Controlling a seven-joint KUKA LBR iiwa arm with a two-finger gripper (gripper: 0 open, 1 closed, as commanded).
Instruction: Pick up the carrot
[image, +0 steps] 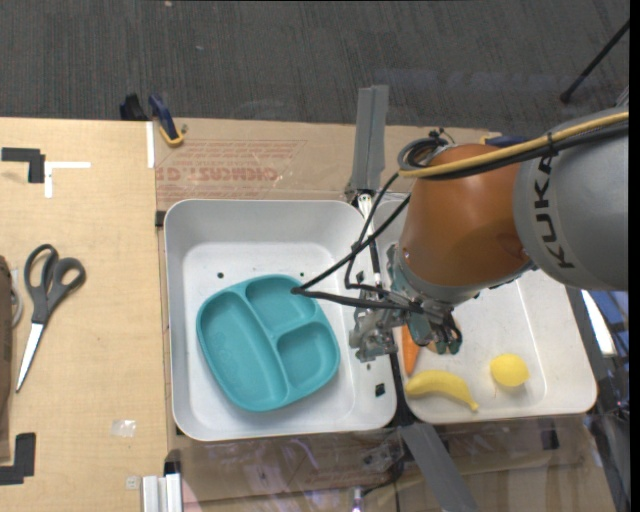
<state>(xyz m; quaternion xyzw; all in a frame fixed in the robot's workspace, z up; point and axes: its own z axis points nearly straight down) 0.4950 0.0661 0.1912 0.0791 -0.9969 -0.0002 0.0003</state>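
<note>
Two shallow white bins sit side by side on the bench, the left bin (180, 330) holding a teal divided plate (267, 342) with three compartments, tilted slightly against the bin floor. The right bin (560, 400) holds a banana (441, 388) near its front edge and a lemon (509, 371) just to the right of the banana, the two apart.

The arm (470, 225) reaches in from the right, its orange band broad in the camera view and grey KUKA housing beyond it. The gripper (385, 335) hangs low over the divider between the bins, with black cables looping past it toward the plate. Whether it is open or closed cannot be told; the wrist and cables mask it.

The carrot (409, 355) shows as a short orange sliver in the right bin, just beside the divider, directly beneath the wrist hardware and just above the banana's left end. Most of its length is hidden by the gripper body, so contact cannot be judged.

Scissors (42, 290) with grey handles lie on the wooden bench well to the left.
</note>
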